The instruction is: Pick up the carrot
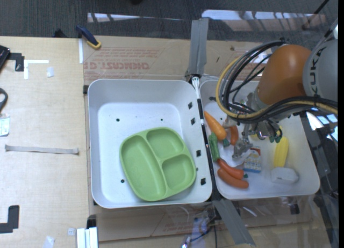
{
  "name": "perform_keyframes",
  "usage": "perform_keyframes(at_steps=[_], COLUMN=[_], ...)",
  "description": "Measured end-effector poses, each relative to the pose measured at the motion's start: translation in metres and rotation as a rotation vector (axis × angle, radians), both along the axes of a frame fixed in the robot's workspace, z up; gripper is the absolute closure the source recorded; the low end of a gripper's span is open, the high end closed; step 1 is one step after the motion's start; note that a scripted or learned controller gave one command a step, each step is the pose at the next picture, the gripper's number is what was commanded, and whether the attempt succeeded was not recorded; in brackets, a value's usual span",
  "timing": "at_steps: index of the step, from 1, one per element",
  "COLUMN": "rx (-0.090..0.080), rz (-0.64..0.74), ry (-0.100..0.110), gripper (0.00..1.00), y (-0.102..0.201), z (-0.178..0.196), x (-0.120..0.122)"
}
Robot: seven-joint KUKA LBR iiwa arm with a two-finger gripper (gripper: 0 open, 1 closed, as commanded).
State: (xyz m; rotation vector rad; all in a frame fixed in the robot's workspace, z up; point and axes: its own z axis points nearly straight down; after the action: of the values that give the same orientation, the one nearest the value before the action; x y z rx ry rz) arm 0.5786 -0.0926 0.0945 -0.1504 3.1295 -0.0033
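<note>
While the arm [290, 75] reaches in from the right over the right bin [301, 188], its gripper [244, 147] hangs low among the things lying there, and whether it is open or closed cannot be told from this angle. Nothing can be seen held by it. The carrot [215, 125] lies at the left side of the right bin, tilted, just left of the gripper and close to the wall between the two bins. Near it, a green pepper [214, 147] lies beside that wall, and two red sausages [232, 174] rest at the near left of the bin. Right of the gripper lies a yellow corn cob [280, 152], with a white object [284, 175] just near of it. A green divided plate [157, 163] sits in the left bin [107, 102].
</note>
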Motion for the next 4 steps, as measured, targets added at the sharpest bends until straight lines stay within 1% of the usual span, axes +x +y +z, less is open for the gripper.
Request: perform_keyframes(at_steps=[1, 2, 3, 4], rx=[0.002, 0.003, 0.004, 0.006], rz=[-0.255, -0.499, -0.753, -0.953], ry=[0.006, 0.002, 0.004, 0.002], gripper=[0.0, 0.0, 0.0, 0.0], y=[-0.005, -0.005, -0.007, -0.011], z=[-0.002, -0.001, -0.002, -0.001], x=[-0.045, 0.033, 0.028, 0.069])
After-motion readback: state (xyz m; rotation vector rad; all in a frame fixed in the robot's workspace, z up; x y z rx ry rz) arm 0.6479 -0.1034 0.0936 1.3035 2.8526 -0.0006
